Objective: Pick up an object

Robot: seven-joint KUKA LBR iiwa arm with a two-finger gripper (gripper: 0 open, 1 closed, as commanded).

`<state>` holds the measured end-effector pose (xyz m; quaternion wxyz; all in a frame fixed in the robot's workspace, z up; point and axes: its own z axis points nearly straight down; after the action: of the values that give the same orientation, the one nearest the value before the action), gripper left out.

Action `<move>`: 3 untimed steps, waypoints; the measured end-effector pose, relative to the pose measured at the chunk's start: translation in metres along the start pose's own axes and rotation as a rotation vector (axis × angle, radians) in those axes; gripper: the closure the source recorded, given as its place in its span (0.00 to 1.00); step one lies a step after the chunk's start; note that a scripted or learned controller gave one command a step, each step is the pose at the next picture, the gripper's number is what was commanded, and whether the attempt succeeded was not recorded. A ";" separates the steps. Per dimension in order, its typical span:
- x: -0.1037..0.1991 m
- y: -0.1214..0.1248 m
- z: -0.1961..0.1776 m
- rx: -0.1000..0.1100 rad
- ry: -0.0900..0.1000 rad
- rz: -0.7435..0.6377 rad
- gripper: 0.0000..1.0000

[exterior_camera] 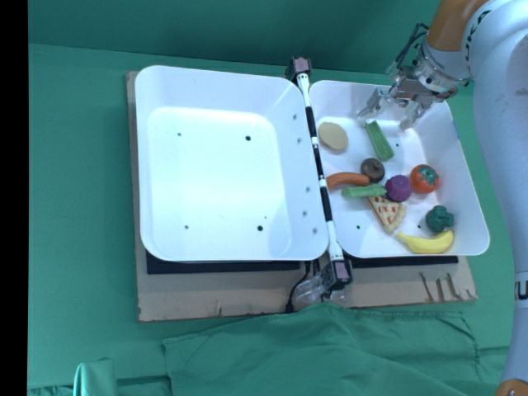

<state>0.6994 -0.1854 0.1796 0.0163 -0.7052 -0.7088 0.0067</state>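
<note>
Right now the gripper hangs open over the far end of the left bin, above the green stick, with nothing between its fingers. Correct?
Not quite. The camera view shows the gripper open over the far end of the right bin, not the left one. It is above the green stick, and nothing is between its fingers.

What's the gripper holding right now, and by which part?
Nothing. The gripper is open above the right bin, fingers spread, with nothing between them. The green stick lies in the bin just below it.
</note>
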 end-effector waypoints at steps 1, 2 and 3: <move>0.001 -0.001 -0.001 -0.003 -0.004 -0.001 0.00; -0.002 -0.027 -0.001 -0.039 -0.017 0.007 0.00; -0.003 -0.001 -0.001 -0.004 -0.013 0.002 0.00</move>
<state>0.6984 -0.1886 0.1803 0.0101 -0.7059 -0.7082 0.0098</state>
